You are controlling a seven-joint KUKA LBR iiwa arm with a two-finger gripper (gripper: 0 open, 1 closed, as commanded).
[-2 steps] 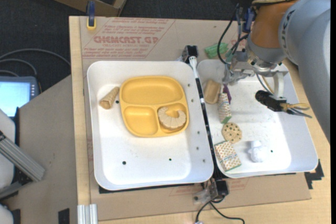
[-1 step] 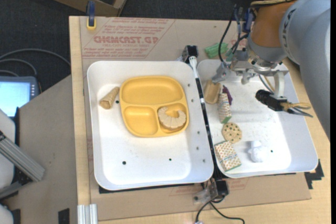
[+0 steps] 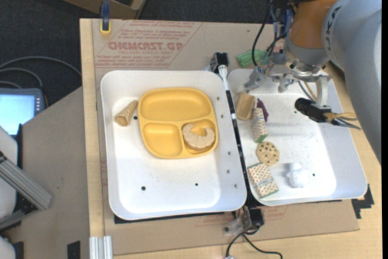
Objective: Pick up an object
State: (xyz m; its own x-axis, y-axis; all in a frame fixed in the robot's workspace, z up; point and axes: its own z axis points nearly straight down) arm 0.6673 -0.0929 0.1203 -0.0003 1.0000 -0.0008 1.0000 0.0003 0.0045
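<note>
A brown board-topped bench (image 3: 151, 45) is bearing two shallow white bins. In the left bin (image 3: 121, 179) a yellow three-compartment plastic tray (image 3: 173, 109) is lying, a pale round bread slice (image 3: 199, 135) sitting in its lower right compartment and a tan cone (image 3: 126, 112) resting just beside its left edge. The grey arm's gripper (image 3: 291, 73) is hovering over the right bin's (image 3: 339, 161) upper part; its state cannot be told. Below it a round speckled cookie (image 3: 267, 153), a patterned square packet (image 3: 262, 179) and a small white lump (image 3: 296, 174) are lying apart.
</note>
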